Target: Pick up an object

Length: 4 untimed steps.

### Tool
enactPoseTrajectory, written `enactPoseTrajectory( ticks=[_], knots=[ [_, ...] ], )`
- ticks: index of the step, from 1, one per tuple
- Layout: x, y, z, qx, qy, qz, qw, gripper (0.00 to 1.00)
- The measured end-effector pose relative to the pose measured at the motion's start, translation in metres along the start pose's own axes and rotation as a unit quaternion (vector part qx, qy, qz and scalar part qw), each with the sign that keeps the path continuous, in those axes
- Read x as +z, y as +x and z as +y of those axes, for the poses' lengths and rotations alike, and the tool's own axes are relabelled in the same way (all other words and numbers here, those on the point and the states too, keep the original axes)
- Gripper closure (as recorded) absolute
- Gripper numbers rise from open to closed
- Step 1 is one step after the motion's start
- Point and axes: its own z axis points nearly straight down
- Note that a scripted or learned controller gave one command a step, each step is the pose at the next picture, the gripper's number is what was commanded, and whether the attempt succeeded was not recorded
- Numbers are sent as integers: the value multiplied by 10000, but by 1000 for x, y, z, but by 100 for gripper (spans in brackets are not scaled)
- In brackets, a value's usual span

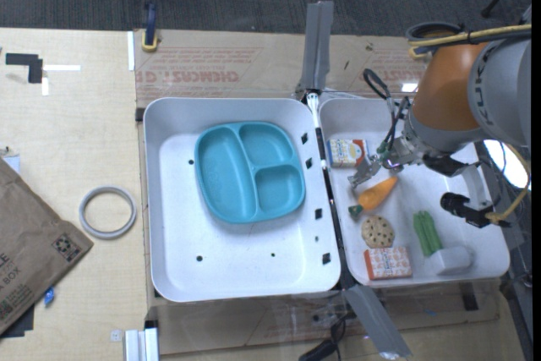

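Carrot (377, 192), tapered orange plastic, lies just beside the metal gripper (365, 175); whether it grasps anything, cannot tell.

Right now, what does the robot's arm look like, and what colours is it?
The arm is thick, round and grey, with a shiny orange band above the wrist. Thin black cables loop beside the wrist and run down toward the small metal gripper. A black part sticks out lower down, and a yellowish cable crosses over the top.
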Motion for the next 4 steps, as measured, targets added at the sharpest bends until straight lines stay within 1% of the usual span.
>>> enactPoseTrajectory(
  ticks=[1,2,3,4],
  knots=[
    [0,16,-56,492,-4,-1,9988,0],
    [0,35,-106,613,0,3,9981,0],
    [-8,33,-106,635,-1,-2,9980,100],
    [-100,66,-41,1115,2,-6,9938,100]
  ],
)
